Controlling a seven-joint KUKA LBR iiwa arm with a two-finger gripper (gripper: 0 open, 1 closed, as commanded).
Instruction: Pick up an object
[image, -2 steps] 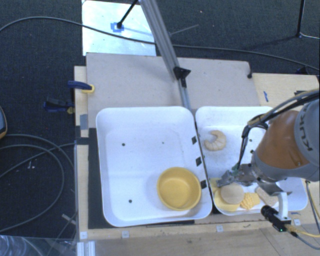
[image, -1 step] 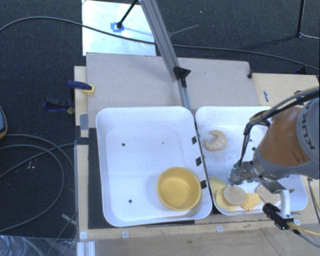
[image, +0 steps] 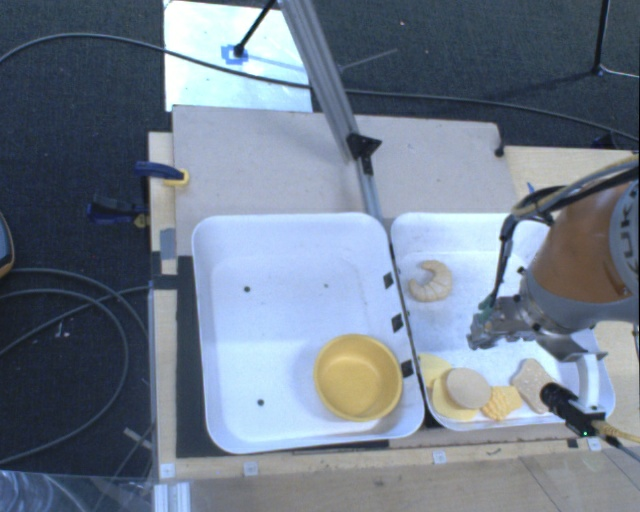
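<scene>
Carpet (image: 70, 90), dark and finely textured, surrounds the bench, with black cables (image: 60, 330) looping across it at the far left of the gripper and a pale sheet with a blue tape mark (image: 236, 52) lying beyond the bench's far edge. The bench top (image: 270, 160) is bare light board, edged in wood, with a yellow-handled clamp (image: 165, 175) gripping its edge well to the left. A slim metal pole (image: 330, 80) slants over it and ends where the two white bins meet.

The gripper (image: 492, 328) hangs over the right bin (image: 460, 232), below the arm's orange band (image: 590, 250) and grey wrist. Whether it is spread or closed cannot be told; it reads as a dark cluster, and nothing can be made out in its grasp.

Just up and to the left of the gripper lies a croissant (image: 431, 281), curled and pale brown, apart from it. Below the gripper, along the bin's near edge, sits a cluster: a round tan biscuit (image: 467, 388) resting on a flat yellow piece (image: 438, 378), a small waffle-like cracker (image: 503, 402) touching it, and a pale bread-like slice (image: 533, 382) just beside that, under the arm.

Well to the left and lower, in the left bin (image: 280, 270), a yellow bowl (image: 358, 376) stands upright near the dividing rims
</scene>
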